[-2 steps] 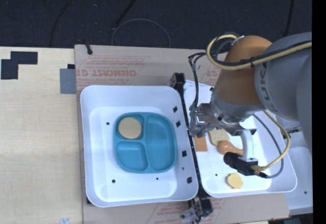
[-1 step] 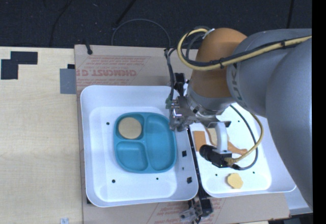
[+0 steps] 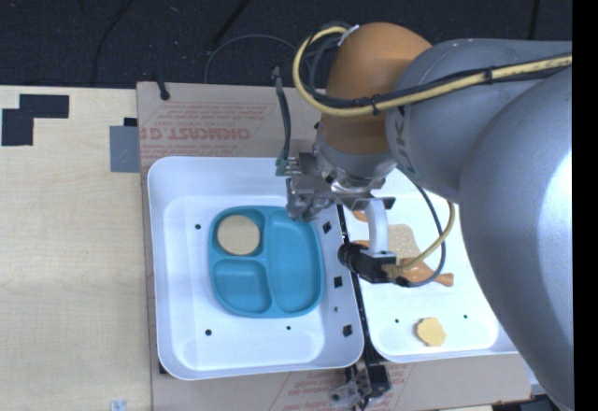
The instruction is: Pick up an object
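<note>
A blue divided tray [image 3: 271, 271] lies in the left white bin [image 3: 177, 325]. A round tan disc [image 3: 237, 234] rests in the tray's upper left compartment. My gripper [image 3: 304, 199] hangs low over the tray's upper right corner, close to the divider between the bins, under the orange wrist band [image 3: 364, 73]. In the right bin [image 3: 467, 344] lie a pale tan flat piece [image 3: 404, 238], an orange piece [image 3: 428, 275] and a small yellow chunk [image 3: 430, 332]. I see nothing held in the gripper.
The grey arm [image 3: 505, 176] covers much of the right bin. A black part with cables [image 3: 360, 262] hangs over the divider. Cardboard [image 3: 206, 129] lies under the bins, and the wooden bench [image 3: 65, 250] stretches to the left.
</note>
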Tool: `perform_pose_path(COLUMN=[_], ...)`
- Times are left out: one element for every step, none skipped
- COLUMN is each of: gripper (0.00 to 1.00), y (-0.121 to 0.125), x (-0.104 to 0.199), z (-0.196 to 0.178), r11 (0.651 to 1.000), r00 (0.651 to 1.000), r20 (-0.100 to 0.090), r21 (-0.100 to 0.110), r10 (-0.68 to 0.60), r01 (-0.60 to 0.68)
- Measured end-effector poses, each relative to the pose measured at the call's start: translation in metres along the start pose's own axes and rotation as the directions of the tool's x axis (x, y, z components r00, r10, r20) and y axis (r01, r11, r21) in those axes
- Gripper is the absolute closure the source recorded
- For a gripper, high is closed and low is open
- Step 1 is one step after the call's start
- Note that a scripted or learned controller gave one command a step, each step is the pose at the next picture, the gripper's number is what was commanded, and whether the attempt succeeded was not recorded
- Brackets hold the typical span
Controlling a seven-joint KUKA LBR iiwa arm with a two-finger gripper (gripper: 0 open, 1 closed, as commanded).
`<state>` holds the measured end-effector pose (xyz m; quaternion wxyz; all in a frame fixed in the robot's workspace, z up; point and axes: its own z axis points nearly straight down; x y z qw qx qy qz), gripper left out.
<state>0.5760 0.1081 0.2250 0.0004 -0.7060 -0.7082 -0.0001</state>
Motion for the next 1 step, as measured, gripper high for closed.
perform_pose_path(gripper=[0.0], y=[-0.0015], x=[-0.0011], z=[0.001], r11=[1.0], r00=[1.0], r20=[0.002], r21=[0.004], r10=[0.0], r01=[0.0])
